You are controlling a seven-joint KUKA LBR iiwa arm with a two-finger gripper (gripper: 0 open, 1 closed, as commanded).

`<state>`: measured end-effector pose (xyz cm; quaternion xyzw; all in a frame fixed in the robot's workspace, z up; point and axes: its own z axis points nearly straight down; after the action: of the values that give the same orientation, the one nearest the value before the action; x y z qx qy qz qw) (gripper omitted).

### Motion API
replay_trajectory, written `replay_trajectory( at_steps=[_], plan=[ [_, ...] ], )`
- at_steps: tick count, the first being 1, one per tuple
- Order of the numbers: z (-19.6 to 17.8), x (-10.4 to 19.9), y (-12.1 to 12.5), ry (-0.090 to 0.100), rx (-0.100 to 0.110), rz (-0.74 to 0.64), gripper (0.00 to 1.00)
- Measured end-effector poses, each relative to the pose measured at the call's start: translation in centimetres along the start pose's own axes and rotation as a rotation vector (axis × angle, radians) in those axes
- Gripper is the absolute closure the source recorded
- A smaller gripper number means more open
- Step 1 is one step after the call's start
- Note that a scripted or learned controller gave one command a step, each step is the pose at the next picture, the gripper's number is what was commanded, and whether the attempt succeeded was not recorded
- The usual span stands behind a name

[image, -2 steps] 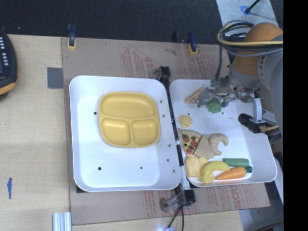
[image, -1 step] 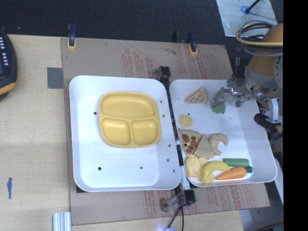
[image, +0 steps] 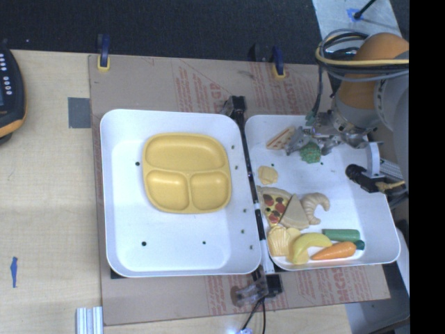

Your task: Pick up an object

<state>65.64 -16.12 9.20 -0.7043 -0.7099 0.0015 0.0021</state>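
My gripper (image: 306,140) hangs low over the far end of the right bin (image: 379,221), below the grey arm with its orange band (image: 361,92). A small green broccoli (image: 311,155) lies right under the gripper's tip, touching it or nearly so. Just to its left lies a tan sandwich wedge (image: 280,138). Further forward are a small yellow round piece (image: 268,175), a pizza slice (image: 276,204), a croissant (image: 316,202) and a beige wedge (image: 295,216). At the near end lie a ridged yellow piece (image: 279,241), a banana (image: 309,244), a carrot (image: 334,252) and a green cucumber (image: 341,235).
The left bin (image: 125,242) holds a yellow divided plate (image: 186,172). A black part (image: 365,178) juts over the right bin's right rim. A dark device (image: 8,92) lies at the bench's left edge. Clamps (image: 103,53) hold the cardboard at the back.
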Motion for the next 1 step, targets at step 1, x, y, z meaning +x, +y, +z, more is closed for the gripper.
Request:
replay_trajectory(
  at_steps=[1],
  plan=[
    [-1.43, -0.37, 0.17, -0.004, -0.005, -0.001, 1.00]
  ],
)
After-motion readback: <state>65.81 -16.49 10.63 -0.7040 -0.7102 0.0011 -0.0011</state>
